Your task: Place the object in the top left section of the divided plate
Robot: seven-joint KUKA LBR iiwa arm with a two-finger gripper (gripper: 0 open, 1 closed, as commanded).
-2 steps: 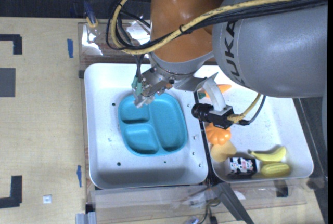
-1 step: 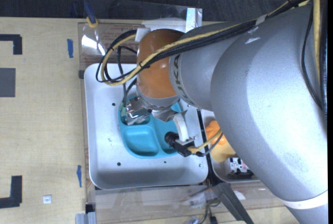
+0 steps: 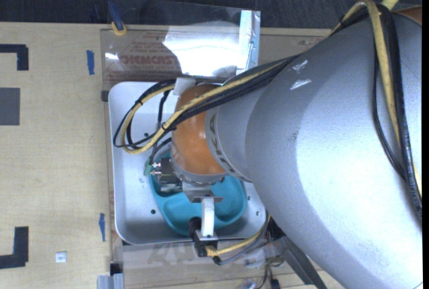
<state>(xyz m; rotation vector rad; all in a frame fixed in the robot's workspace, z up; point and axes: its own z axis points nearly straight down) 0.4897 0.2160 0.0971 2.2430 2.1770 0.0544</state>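
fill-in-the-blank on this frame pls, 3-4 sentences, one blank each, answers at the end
1. The divided plate under the wrist is ____ in colour.
2. The plate lies in a shallow ____ bin.
3. The band above the arm's wrist is ____.
4. The looped cable running over the bin is black and ____.

Missing words: teal; white; orange; yellow

Faint reddish lettering on the clear panel [image 3: 144, 60] behind the bin, too blurred to read.
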